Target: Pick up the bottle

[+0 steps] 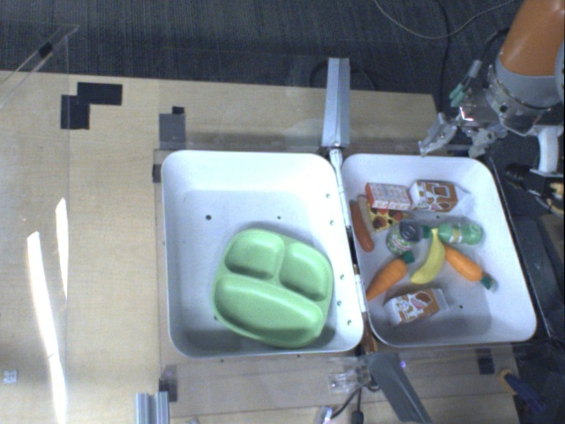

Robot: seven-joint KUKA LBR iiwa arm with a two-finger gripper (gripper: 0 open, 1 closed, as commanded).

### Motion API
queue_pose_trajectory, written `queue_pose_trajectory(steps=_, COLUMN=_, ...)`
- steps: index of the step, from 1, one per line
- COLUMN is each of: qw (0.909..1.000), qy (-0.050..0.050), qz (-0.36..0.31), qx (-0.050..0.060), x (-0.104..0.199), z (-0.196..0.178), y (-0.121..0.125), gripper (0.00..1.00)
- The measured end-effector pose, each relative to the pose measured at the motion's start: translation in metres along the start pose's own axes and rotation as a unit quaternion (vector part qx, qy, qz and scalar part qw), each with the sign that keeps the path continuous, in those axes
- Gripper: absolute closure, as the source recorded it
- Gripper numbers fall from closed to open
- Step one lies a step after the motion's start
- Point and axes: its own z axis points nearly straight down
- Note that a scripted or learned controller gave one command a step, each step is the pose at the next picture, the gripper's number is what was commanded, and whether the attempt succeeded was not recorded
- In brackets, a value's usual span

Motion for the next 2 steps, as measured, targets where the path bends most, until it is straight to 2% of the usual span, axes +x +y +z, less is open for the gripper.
queue_pose_trajectory(steps=1, qw=0.9982, qy=0.000, qz=-0.059, qx=0.001, x=-0.044, z=0.123, y=-0.038, gripper=0.00)
queue_pose_trajectory(steps=2, qw=0.9956, qy=0.000, qz=-0.094, qx=-0.002, x=-0.025, z=0.165, y=-0.103, gripper=0.00)
